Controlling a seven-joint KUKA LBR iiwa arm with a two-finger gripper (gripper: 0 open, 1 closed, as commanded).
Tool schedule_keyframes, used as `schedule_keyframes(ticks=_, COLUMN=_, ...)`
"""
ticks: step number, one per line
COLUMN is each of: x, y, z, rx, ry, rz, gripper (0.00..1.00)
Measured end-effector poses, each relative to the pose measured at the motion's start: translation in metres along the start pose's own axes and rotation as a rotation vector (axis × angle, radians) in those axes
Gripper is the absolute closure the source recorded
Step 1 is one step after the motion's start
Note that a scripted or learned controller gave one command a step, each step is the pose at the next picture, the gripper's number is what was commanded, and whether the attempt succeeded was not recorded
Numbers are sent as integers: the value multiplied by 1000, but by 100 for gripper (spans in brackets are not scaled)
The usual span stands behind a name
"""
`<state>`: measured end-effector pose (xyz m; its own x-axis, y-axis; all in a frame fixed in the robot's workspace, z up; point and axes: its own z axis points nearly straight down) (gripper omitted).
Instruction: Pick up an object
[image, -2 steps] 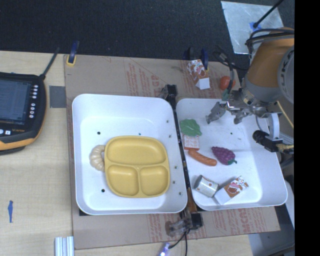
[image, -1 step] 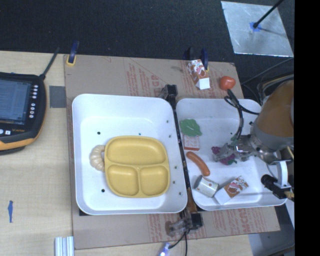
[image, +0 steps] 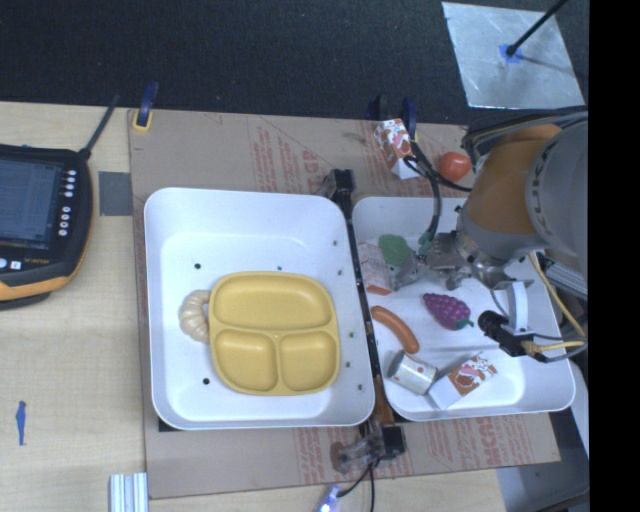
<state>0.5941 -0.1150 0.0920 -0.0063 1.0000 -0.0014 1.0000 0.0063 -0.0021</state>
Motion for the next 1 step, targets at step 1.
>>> schedule_keyframes(ticks=1, x=-27, y=-45, z=1, rx=3, ry=1, rz=2, gripper=0)
